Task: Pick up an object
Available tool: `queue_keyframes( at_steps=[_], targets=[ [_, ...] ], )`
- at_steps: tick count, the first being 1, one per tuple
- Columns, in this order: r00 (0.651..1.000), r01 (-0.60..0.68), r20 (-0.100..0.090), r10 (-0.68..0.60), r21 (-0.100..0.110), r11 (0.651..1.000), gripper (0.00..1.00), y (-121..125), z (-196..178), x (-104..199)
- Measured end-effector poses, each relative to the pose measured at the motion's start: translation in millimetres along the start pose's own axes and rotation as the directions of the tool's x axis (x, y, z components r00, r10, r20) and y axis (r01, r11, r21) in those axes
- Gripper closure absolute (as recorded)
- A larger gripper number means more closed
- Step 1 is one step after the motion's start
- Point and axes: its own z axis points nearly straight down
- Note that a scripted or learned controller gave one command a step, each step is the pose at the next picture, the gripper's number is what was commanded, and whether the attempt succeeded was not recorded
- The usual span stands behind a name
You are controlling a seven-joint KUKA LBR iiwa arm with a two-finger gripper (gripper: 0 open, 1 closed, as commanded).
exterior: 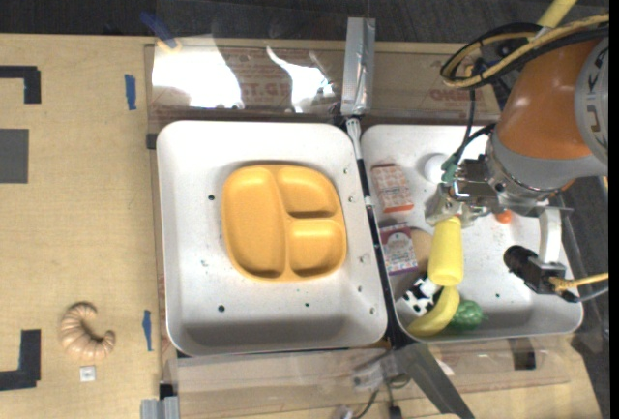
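Banana (446,254) hung upright over the right bin (484,306), its top beneath the gripper (455,206). Whether the fingers clamped it could not be told. A divided yellow tray (284,220) lay in the left bin (184,214).

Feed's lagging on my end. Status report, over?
Gripper low in right bin, fingers unclear. Yellow cylinder right below it, grasp unconfirmed. Banana, green item, cards close by.

You see glossy white plastic bins (184,214), smooth matt yellow plastic tray (283,220), matt cardboard bench (68,214), shiny clear film (242,69).
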Motion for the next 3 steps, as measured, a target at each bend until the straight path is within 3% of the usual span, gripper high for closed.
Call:
queue_keyframes(
  at_steps=[1,2,3],
  targets=[
    [0.974,-0.225,0.000,0.225,-0.007,0.974,1.00,14,-66,14],
    [0.916,-0.400,0.001,0.400,-0.003,0.916,1.00,52,-11,84],
    [1.000,0.022,0.002,-0.022,-0.007,1.000,1.00,83,-15,113]
  ],
)
